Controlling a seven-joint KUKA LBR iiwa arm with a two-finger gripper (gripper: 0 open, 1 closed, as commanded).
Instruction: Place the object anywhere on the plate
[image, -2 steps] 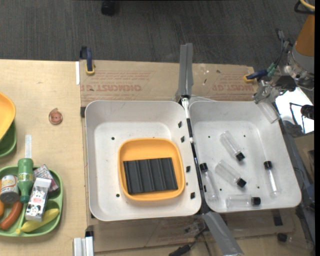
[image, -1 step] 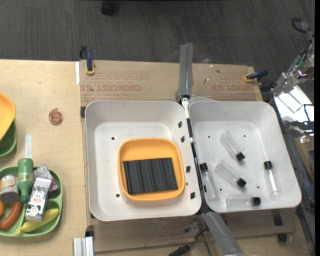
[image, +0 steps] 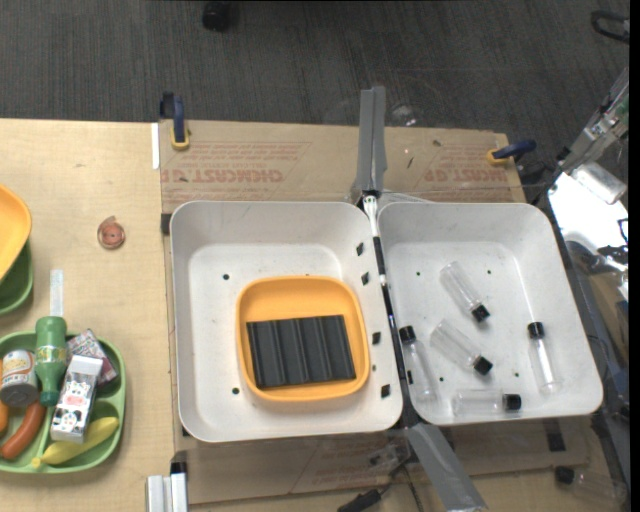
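An orange plate (image: 300, 291) with rounded corners sits in the middle of the left white bin (image: 200, 240). A black ridged rectangular pad (image: 302, 351) lies on the plate and covers most of its floor. In the right white bin (image: 520, 225) lie several clear plastic vials with black caps. One vial (image: 463, 291) is near the middle, another (image: 458, 349) lies just below it, and a third (image: 541, 360) is by the right wall. Two more rest along the front and left walls.
A wooden table to the left bears a green plate (image: 105, 425) with toy food and a bottle, stacked bowls (image: 12, 250) at the edge, and a small pink disc (image: 111, 233). Clamps (image: 177, 125) hold the cardboard behind the bins. A metal strip (image: 372, 140) runs between the bins.
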